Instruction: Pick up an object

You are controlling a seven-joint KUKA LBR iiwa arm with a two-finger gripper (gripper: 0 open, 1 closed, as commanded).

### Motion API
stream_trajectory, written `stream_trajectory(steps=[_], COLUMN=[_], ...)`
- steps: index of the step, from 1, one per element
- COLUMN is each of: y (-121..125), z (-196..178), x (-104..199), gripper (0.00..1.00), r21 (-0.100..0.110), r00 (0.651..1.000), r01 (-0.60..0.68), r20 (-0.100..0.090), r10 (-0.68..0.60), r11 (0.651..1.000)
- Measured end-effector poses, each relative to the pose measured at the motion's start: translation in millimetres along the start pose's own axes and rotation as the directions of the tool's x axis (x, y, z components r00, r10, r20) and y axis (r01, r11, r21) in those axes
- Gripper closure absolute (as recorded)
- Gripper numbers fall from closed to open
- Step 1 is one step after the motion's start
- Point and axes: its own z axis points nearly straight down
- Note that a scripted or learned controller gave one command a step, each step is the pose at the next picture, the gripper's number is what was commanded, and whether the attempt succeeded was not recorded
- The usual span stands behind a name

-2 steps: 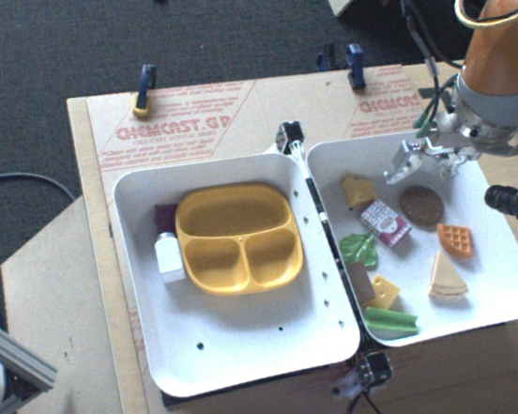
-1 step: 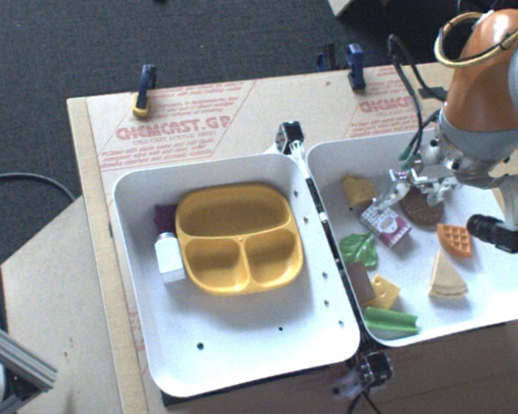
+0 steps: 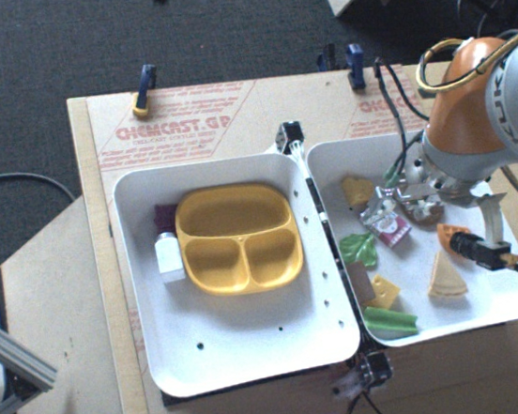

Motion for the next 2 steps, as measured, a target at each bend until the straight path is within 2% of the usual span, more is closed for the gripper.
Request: stream_trajectory(steps=[1, 2], y=[0, 1], z=[34, 22], x=[1, 0], gripper=[0.00, 1.00], r21=[-0.003, -0.008], r00=[1.000, 1.000], r01=[0.000, -0.002], r20=[0.001, 0.003], r10=[0.000, 0.002], r11=[1.000, 1.000])
